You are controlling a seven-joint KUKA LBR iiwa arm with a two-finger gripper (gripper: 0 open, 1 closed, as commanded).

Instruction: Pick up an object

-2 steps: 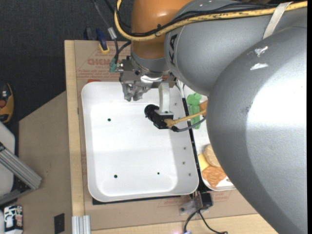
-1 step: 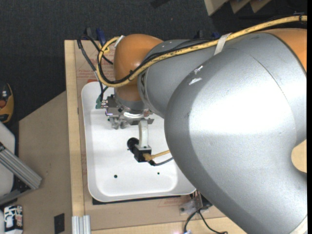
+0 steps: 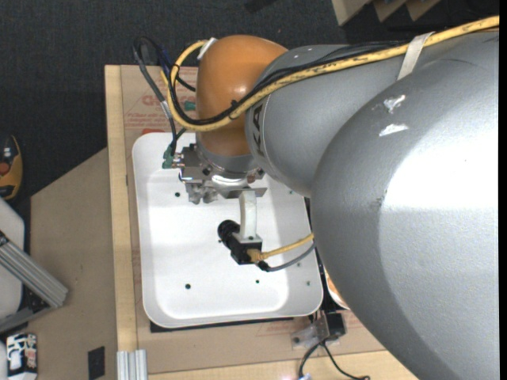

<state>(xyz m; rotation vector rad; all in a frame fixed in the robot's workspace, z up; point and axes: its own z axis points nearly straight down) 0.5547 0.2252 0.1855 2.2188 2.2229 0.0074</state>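
My gripper [image 3: 207,187] hangs low over the far part of the left white bin [image 3: 170,252], under the orange wrist band [image 3: 230,85]. Its tips are hidden by the wrist hardware. The bin's white floor bears a few small dark dots [image 3: 188,286], and I can make out no loose object on the part that shows. The grey arm [image 3: 396,180] covers the right side of the scene, including the other bin.
The bins rest on a tan board [image 3: 127,212] with dark floor beyond it at the left. An aluminium rail [image 3: 32,275] lies at the lower left. A small connector with wires [image 3: 329,327] sits by the bin's near right corner.
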